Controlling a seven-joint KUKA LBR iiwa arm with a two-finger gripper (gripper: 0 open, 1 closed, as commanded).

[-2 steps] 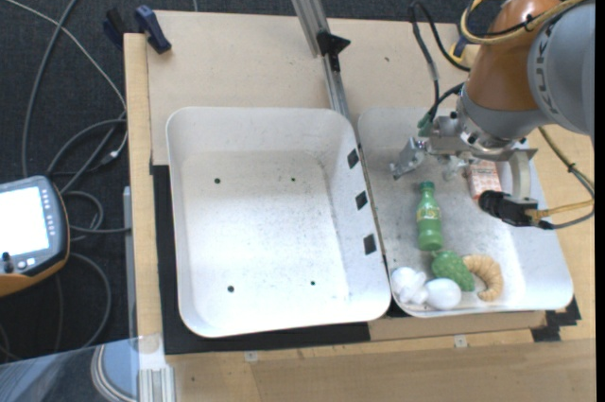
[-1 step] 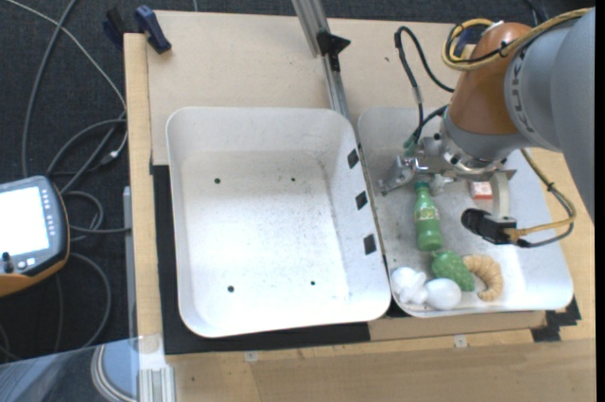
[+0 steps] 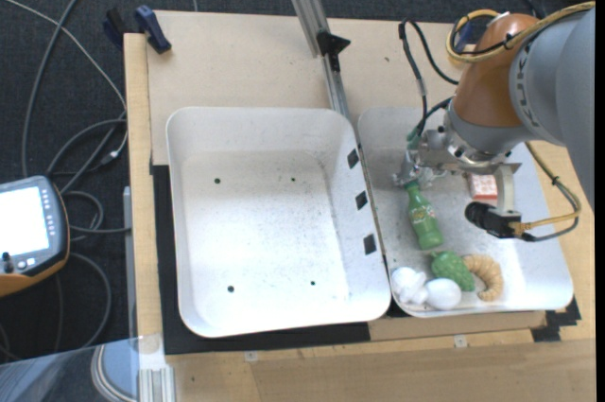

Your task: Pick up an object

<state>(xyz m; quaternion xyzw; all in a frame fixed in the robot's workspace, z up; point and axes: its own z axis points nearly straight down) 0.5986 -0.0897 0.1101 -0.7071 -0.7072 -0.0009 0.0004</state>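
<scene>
I bring the end effector (image 3: 416, 171) low over the right white bin (image 3: 558, 268), at the top of the green plastic bottle (image 3: 423, 218); whether it grips, I cannot tell.

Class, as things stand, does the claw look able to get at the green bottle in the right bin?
Probably yes: the claw hangs right over the green bottle's top end, and nothing lies across it.
</scene>
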